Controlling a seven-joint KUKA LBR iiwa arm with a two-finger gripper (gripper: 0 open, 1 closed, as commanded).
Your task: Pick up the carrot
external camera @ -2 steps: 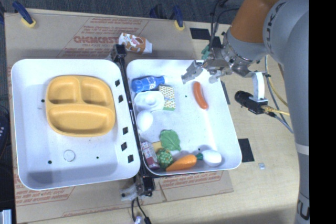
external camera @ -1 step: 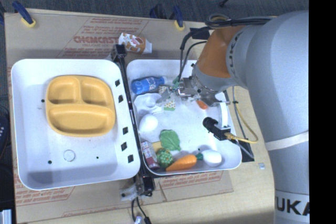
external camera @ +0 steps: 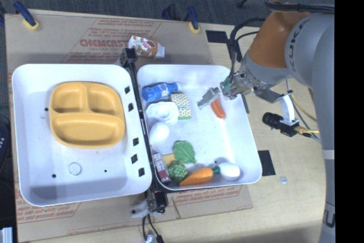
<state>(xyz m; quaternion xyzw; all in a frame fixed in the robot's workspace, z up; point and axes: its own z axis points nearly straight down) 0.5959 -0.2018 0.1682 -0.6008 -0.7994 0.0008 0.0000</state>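
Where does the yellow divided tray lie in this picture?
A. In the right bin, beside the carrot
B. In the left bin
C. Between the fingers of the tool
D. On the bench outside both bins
B. The yellow divided tray rests on the floor of the left bin, while the carrot lies in the right bin.

— How's the light?
— Even and fairly bright, from overhead — the white bins (external camera: 23, 122) look a little washed out, with soft grey shadow along their lower inside walls.
— Sharp?
— Not very. It's soft and grainy, and the printing on the cardboard (external camera: 108, 42) smears.
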